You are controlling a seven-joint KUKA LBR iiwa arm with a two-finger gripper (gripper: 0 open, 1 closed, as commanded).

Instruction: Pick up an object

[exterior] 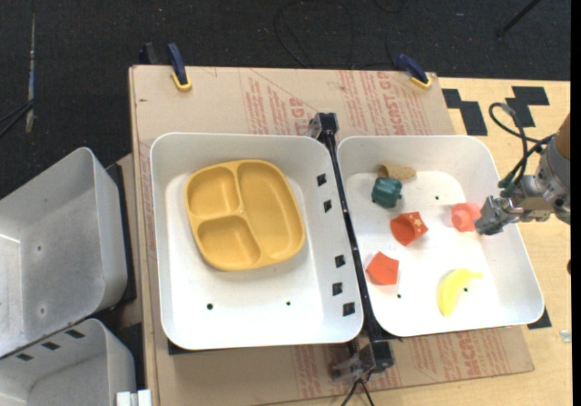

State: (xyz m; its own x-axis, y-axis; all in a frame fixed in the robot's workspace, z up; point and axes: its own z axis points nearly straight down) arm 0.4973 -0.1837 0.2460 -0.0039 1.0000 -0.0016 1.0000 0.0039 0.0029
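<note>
The right bin (508, 300) holds a teal block (388, 192), a tan piece (397, 173) behind it, two red blocks (408, 227) (382, 268), a small red-orange piece (465, 216) and a yellow banana-shaped toy (457, 290). My gripper (491, 218) reaches in from the right edge, low over the bin's right side, just right of the small red-orange piece. Nothing shows between its fingers.
The left bin (172, 304) carries a yellow divided plate (244, 212). A black divider (343, 241) runs between the bins. Two white tubs (54, 241) stand off the bench at the left. Clamps (179, 68) hold the board's far edge.
</note>
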